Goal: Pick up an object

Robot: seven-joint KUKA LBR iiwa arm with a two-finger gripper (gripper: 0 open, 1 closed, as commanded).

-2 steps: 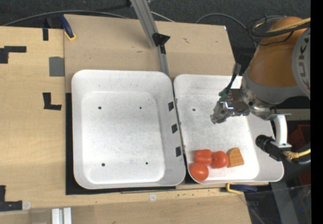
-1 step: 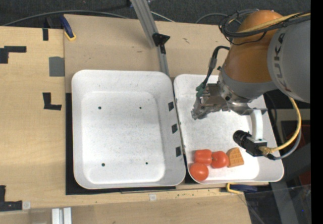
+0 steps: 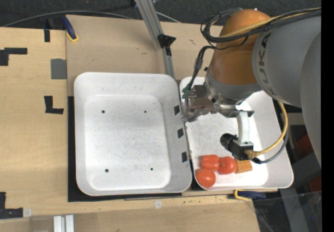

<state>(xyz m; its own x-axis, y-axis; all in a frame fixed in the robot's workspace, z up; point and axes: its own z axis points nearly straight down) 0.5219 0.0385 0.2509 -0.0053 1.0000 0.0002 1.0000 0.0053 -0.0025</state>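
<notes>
Three red-orange rounded pieces (image 3: 213,169) lie clustered at the near left corner of the right bin (image 3: 271,173), with a small orange block (image 3: 243,166) beside them on the right. My gripper (image 3: 191,106) hangs over the far left part of the right bin, close to the wall shared with the left bin. It is well behind the red pieces and apart from them. The arm's orange band and grey body cover the far part of the right bin.
The left bin (image 3: 125,131) sits beside the right one, its floor showing only small dark specks. A slanted metal rod (image 3: 151,16) stands behind the bins. A black cable and a yellow cable hang from the wrist over the right bin.
</notes>
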